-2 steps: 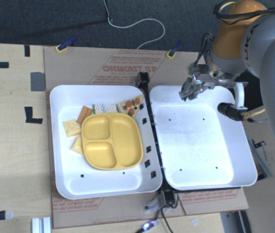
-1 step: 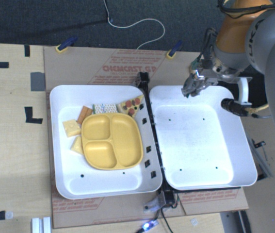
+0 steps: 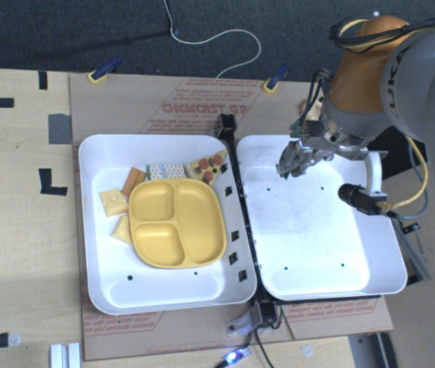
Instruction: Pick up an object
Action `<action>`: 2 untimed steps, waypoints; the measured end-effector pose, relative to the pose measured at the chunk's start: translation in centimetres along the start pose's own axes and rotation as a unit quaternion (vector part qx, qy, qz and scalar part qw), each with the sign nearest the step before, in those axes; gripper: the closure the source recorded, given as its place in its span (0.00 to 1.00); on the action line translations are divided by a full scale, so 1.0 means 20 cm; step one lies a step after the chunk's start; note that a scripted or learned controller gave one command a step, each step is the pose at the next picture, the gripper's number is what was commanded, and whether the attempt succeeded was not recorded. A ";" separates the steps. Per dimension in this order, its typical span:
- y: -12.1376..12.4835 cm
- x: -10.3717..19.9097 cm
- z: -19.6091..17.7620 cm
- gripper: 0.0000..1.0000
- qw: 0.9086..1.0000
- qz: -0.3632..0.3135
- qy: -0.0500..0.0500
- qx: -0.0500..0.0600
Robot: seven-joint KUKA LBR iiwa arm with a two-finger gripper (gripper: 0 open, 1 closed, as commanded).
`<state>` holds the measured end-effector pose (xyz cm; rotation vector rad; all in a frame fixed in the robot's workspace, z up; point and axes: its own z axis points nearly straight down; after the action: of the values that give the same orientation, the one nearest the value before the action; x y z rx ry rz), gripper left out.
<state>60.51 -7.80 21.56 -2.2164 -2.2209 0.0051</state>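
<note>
claw (image 3: 288,170): over the right bin's (image 3: 317,282) far left corner, finger state cannot be told | nothing seen in it | yellow plate (image 3: 177,222) and small pieces (image 3: 114,202): left bin (image 3: 156,297) (across the divider) | move: leftward

Two bins side by side on a cardboard sheet (image 3: 202,106) on the tabletop (image 3: 18,228), divided plate (image 3: 177,222) in the left bin (image 3: 98,282), small pieces (image 3: 114,201) left of and behind it, end effector (image 3: 290,167) over the right bin's (image 3: 370,278) far left part, cable (image 3: 217,41) behind the bins.
</note>
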 end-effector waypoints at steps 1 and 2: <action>-0.24 0.13 0.04 1.00 1.000 0.000 0.000 0.000; -0.50 0.18 0.00 1.00 1.000 0.001 0.000 0.000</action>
<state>50.57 -4.25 21.61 -2.2186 -2.2184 0.0060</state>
